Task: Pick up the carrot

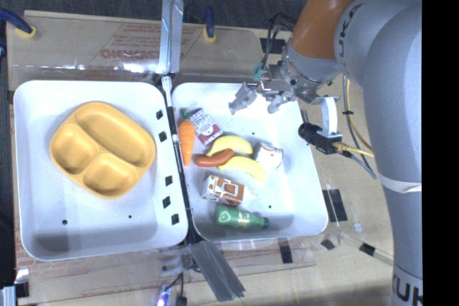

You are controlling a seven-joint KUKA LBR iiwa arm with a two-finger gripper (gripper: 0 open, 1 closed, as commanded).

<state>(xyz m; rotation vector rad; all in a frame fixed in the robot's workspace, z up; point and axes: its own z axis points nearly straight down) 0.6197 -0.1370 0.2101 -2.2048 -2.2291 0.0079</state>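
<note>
The carrot [186,141] lies in the right bin [305,190], hard against its left wall, long axis running far to near, tip toward the near side. Just right of it sits a small red-and-white packet [205,125]. A sausage [214,158] lies close to the carrot's lower right, with two bananas [240,157] beside it and a white-and-red item [270,153] at their right end. Nearer, a brown carton [224,190] and a green bottle [240,218] lie on their sides.

The pincer [259,99] hangs over the far part of the right bin, fingers spread wide and holding nothing, well apart from the carrot. Bare bin floor lies below it and along the right wall. Room on the carrot's left is closed off by the bin wall; its far and near ends are free.

The left bin [36,211] holds a yellow tray [102,147] with three compartments, with bare white floor around it. Both bins sit on a wooden surface [344,226]; a metal bracket [171,32] stands at the far edge between them.
</note>
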